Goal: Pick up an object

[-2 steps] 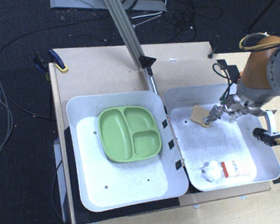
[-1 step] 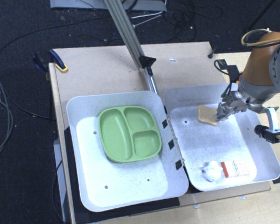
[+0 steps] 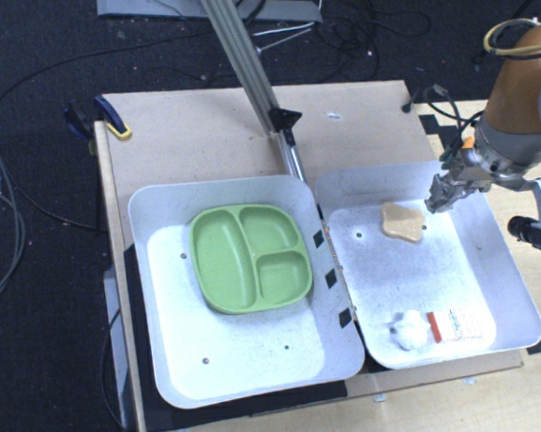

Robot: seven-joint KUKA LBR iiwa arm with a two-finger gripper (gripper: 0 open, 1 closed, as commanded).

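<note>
A tan, bread-like block (image 3: 402,222) lies in the upper part of the right bin (image 3: 487,267). A small white fluffy ball (image 3: 409,330) and a flat white packet with red print (image 3: 455,324) rest near that bin's front edge. A green divided plate (image 3: 251,256) sits in the left bin (image 3: 169,294). My gripper (image 3: 438,199) hangs at the right bin's upper right, just right of the tan block and slightly above it. Nothing shows between its tips.
A slanted metal pole (image 3: 250,66) rises from the bench behind the bins. Black clips (image 3: 332,275) line the seam between the bins. Wooden bench surface (image 3: 207,131) surrounds them; cables lie on the dark floor at left.
</note>
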